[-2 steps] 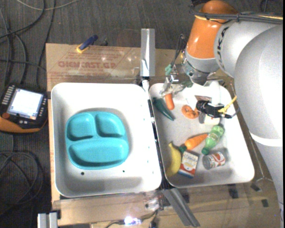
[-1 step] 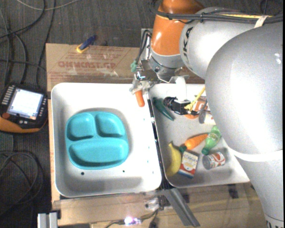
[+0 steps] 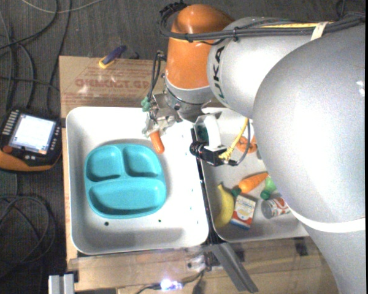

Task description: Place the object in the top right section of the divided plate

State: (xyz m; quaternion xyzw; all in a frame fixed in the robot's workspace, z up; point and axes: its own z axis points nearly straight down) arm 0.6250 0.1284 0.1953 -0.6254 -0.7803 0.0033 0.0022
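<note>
- Camera view: the gripper (image 3: 154,126) hangs over the left bin (image 3: 73,164), pinching a small orange carrot (image 3: 157,143) between its fingers — the carrot dangles just below them.
- The divided plate (image 3: 127,181) lies below and slightly left of the gripper; all three sections look bare.
- Its top right section (image 3: 141,162) sits just under the carrot's tip.
- Judging by this, pickup and carry are done — lowering and release remain.
- Right of the gripper, the other bin (image 3: 224,233) holds a banana (image 3: 223,204), another carrot (image 3: 254,182), a carton (image 3: 244,211) and a can (image 3: 275,207).
</note>
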